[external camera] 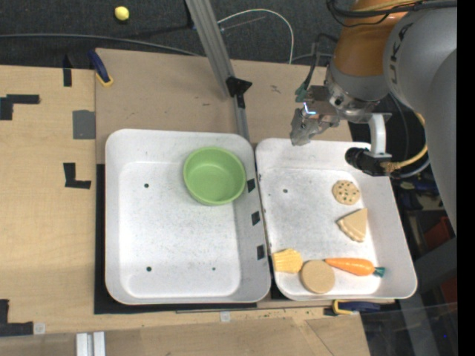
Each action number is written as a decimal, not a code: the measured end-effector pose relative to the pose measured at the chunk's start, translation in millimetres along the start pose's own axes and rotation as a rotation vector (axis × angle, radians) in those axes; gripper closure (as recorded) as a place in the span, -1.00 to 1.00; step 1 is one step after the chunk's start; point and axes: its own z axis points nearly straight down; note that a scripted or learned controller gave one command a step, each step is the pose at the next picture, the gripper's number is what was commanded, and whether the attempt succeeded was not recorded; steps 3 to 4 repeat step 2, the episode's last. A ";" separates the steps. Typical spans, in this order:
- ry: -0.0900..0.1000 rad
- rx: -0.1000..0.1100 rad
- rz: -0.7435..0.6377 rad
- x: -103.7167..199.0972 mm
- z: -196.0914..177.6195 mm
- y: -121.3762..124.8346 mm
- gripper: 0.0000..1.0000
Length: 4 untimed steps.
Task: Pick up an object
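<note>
The gripper [303,133] is seen poised over the far left corner of the right bin [297,213] — whether it is clenched or released cannot be told. Nothing is seen between its tips. In that bin, a cookie [345,192], a wedge [354,225], a carrot [352,267], a round biscuit [318,277] and a yellow piece [287,260] are spread along the right and near sides. A green bowl [214,175] is seated in the left bin [148,236].

My arm reached in from the right, wrist bent downward; my gripper [303,130] hung low, nothing seen between its fingers.
</note>
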 end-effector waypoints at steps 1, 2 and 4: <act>0.000 0.001 -0.001 55.6 16.3 -11.1 1.00; 0.000 0.001 -0.001 105.2 28.9 -14.8 1.00; 0.000 0.001 -0.001 105.2 28.9 -14.8 1.00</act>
